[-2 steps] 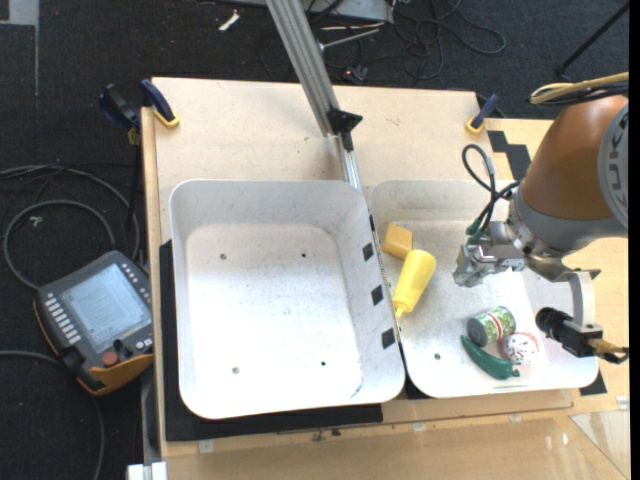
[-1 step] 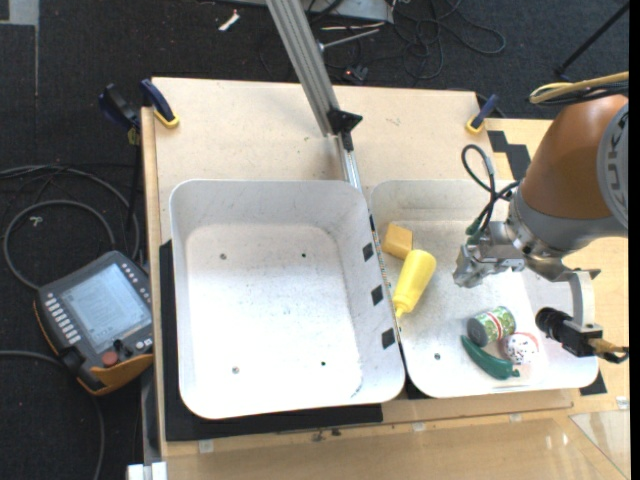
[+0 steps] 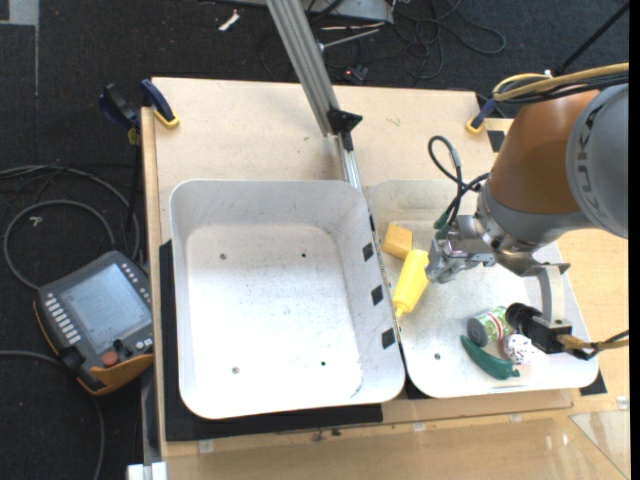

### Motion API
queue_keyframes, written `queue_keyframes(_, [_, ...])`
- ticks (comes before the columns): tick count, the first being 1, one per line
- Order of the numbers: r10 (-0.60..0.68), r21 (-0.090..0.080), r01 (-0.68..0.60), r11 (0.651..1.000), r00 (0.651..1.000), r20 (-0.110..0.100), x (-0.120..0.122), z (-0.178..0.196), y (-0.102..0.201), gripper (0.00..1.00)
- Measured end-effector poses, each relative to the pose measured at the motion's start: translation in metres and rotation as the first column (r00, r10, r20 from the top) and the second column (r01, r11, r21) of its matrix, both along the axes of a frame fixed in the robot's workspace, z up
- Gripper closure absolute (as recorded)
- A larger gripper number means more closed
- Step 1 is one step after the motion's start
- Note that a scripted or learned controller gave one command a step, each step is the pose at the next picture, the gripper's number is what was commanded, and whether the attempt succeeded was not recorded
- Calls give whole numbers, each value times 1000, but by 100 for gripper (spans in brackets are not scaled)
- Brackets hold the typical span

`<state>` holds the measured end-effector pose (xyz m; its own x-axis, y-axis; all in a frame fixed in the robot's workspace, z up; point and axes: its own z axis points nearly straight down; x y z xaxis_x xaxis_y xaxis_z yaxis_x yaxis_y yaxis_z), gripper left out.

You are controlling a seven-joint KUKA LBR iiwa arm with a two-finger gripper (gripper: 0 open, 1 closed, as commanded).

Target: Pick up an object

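Note:
My gripper (image 3: pixel 448 260) hangs low over the right bin (image 3: pixel 440 373), near its left side. Just to its left lies a long yellow object (image 3: pixel 410 282), tilted, with its lower tip at the bin's left wall; whether the gripper touches it I cannot tell. A small yellow block (image 3: pixel 398 239) rests just above that. Nearer the front right of the bin are a green and white can (image 3: pixel 487 327) on its side, a dark green curved piece (image 3: pixel 487 360) and a small white speckled object (image 3: pixel 518 348). The arm's orange and grey body covers the bin's back right.
The left bin (image 3: pixel 190 228) stands beside the right one, and their walls meet at the middle. A slanted metal pole (image 3: pixel 305 53) comes down to the bins' back edge. A teach pendant (image 3: pixel 95 318) lies off the bench at the left.

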<state>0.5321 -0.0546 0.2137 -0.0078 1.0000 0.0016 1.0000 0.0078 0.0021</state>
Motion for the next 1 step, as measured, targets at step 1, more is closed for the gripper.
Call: queue_keyframes(1, [0,0,0,1000,1000,-2,7,-4,55,100])
